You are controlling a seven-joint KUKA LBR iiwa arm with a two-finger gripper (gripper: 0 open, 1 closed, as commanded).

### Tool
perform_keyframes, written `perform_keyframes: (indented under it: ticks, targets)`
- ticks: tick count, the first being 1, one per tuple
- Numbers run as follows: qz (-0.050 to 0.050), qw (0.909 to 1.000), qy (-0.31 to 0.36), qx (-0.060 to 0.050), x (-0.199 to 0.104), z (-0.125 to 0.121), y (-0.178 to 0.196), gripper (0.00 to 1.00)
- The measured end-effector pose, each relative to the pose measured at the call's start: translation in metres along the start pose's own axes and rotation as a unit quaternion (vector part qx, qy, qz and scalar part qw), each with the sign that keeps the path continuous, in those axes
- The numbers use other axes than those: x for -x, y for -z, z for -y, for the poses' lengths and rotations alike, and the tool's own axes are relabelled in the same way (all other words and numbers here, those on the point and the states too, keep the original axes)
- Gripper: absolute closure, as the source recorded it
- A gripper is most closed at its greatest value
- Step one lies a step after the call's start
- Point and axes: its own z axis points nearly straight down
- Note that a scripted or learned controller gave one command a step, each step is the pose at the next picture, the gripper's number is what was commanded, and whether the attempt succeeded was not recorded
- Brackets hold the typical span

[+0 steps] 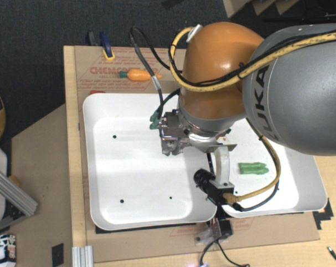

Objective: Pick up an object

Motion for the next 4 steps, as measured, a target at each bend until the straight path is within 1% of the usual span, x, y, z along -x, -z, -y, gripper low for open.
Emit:
perform_keyframes:
  ticks: [1,2,3,4]
  targets:
    - [-0.003,1.0,0.0,0.01,-0.029,0.007,0.062,1.0]
    - [-0.002,0.9999,-0.006,0.014,0.051,0.008,0.173,1.0]
    - [0.0,1.0,0.001,0.001,-0.011,0.009,0.085,1.0]
    - [-0.002,1.0,0.002,0.008,-0.069,0.008,0.112,1.0]
